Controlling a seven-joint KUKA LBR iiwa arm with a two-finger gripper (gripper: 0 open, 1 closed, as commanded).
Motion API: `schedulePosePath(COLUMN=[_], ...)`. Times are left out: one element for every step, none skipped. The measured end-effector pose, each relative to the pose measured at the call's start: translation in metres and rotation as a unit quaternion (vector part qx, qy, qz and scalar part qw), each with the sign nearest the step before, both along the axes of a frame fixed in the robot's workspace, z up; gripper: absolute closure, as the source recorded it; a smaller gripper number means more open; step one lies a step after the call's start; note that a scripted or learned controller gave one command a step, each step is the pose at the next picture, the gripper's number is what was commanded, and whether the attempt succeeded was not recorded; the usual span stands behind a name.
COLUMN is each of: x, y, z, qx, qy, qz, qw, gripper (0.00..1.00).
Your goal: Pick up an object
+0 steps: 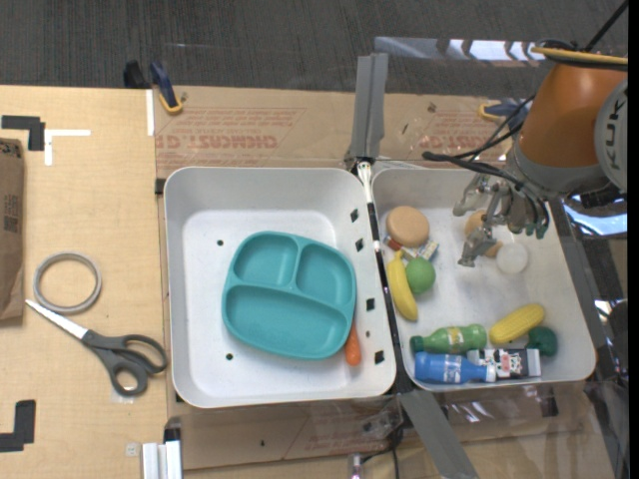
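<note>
My arm (pixel 584 118) comes in from the right at the far side of the scene, its broad orange band sitting above my grey wrist. From the wrist my gripper (pixel 481 238) hangs down and tips a little to the left, its metal fingers (pixel 469 254) pointing toward the near side. Dark cables loop around the wrist just above them, and I cannot make out from this slant how wide my fingers stand.

Below the claw (pixel 491 230), a corn cob (pixel 517 321) lies tilted, with a green bottle (pixel 451 339) and blue bottle (pixel 469 366) on their sides; a burger (pixel 407 227), banana (pixel 401 285) and green ball (pixel 420 275) sit left.
</note>
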State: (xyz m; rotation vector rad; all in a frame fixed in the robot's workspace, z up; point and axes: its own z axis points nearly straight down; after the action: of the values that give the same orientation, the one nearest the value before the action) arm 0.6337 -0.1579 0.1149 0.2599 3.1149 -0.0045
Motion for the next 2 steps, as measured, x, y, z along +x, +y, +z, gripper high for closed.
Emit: schedulePosePath(x=[-0.002, -0.02], y=[-0.065, -0.031], z=[-0.022, -0.022], qx=[0.0015, 0.0029], qy=[0.005, 0.005], qz=[-0.025, -0.13], qw=[0.9997, 0.9915], gripper=[0.0, 0.0])
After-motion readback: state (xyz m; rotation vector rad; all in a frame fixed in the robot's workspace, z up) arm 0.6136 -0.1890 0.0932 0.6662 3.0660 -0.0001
